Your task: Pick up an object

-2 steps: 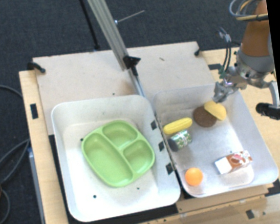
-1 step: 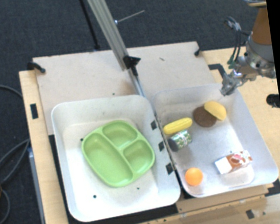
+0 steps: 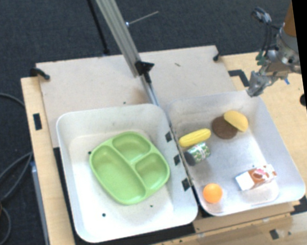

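A pale wooden worktop [image 3: 227, 242] on dark carpet carries two white bins side by side. In the right bin [image 3: 283, 154], nearest at 6 o'clock, sit an orange ball [image 3: 212, 193] and, towards 5 o'clock, a small white and red carton [image 3: 256, 177]. Farther in, a green can [image 3: 197, 153] lies just under a yellow corn cob [image 3: 195, 137]; at 12 o'clock a brown disc [image 3: 223, 128] touches a yellow piece [image 3: 236, 120]. The left bin [image 3: 85, 219] holds a green divided plate [image 3: 129, 166]. The pincer [image 3: 255, 86] hangs over the right bin's far corner at 1 o'clock, holding nothing; how far it is open I cannot tell.

Bright even overhead light, soft faint shadows, slightly blurry, low resolution
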Controlling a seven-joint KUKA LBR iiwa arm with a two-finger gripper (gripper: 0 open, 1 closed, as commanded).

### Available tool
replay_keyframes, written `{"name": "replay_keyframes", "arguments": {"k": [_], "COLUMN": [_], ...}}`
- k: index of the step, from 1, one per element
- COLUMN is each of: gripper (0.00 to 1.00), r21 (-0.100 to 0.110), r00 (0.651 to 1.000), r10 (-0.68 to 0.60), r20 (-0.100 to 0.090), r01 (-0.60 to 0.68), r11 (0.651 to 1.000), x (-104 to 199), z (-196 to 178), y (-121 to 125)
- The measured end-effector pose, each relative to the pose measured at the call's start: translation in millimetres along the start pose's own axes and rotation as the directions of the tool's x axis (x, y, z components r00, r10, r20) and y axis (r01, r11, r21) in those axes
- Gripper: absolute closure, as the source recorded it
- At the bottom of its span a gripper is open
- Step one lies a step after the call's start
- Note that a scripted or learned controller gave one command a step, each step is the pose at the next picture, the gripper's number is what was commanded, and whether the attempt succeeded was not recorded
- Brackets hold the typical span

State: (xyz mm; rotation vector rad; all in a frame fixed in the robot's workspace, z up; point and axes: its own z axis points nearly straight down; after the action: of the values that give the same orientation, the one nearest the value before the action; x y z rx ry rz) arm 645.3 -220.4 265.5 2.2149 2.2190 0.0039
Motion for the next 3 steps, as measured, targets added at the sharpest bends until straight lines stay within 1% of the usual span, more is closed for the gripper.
{"name": "replay_keyframes", "arguments": {"k": [1, 2, 3], "gripper": [1.0, 1.0, 1.0], "r21": [0.006, 0.005, 0.007], "r00": [1.0, 1.0, 1.0], "r10": [-0.004, -0.001, -0.004], "r20": [-0.003, -0.002, -0.003], "r01": [0.004, 0.001, 0.004], "r11": [1.0, 1.0, 1.0], "x": [50.2, 88.3, 135.5], "z": [11.9, 16.1, 25.1], "y": [-7.8, -20.3, -39.4]}}
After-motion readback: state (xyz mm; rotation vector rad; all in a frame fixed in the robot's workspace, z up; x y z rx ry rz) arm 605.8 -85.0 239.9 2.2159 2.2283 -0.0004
